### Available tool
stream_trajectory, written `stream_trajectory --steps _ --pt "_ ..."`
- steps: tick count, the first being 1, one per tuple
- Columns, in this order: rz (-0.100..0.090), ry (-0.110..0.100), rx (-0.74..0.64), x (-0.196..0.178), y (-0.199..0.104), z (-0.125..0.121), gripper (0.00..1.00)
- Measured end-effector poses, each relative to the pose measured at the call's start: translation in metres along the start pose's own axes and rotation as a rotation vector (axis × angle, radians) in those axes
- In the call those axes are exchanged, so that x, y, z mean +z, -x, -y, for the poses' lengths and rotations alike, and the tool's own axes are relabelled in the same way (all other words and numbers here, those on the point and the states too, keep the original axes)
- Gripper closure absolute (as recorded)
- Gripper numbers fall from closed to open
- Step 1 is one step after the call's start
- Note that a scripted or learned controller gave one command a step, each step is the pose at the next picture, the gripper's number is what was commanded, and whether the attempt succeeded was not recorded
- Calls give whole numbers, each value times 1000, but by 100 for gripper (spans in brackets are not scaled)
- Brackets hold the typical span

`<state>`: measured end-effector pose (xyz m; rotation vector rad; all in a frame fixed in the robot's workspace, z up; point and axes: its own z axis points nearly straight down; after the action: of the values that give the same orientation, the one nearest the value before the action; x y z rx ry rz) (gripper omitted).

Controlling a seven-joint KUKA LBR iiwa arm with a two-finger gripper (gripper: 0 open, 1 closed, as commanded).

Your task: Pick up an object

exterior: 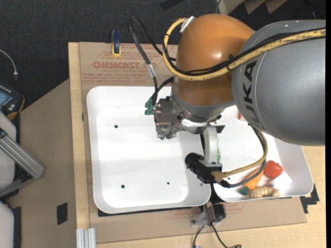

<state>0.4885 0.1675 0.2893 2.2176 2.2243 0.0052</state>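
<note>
My gripper (167, 123) hangs over the back right part of the left bin (111, 159), close to the wall between the two bins. Its tip is dark and seen from above, and no object shows under or beside it. In the right bin (297, 177), near the front edge, lie a red rounded object (273, 169), an orange piece (253, 182), a beige knobbly object (262, 192) and a small green bit (243, 190). The grey arm and its orange band (209, 45) hide most of the right bin.
The bins rest on a brown cardboard sheet (103, 61) with a blue clip (116, 41) at its back edge. Black and yellow cables (227, 173) hang from the wrist over the bins' shared wall. A metal rail (18, 154) stands at the left.
</note>
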Motion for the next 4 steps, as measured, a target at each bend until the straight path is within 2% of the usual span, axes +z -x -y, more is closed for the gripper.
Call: stream_trajectory --steps 1,2,3,4 --pt "1 1 -1 5 -47 -24 100" --pt "4 -10 6 57 -15 -12 100" --pt "1 -1 0 164 -59 -75 100" --pt "2 -3 4 160 -56 -73 0"
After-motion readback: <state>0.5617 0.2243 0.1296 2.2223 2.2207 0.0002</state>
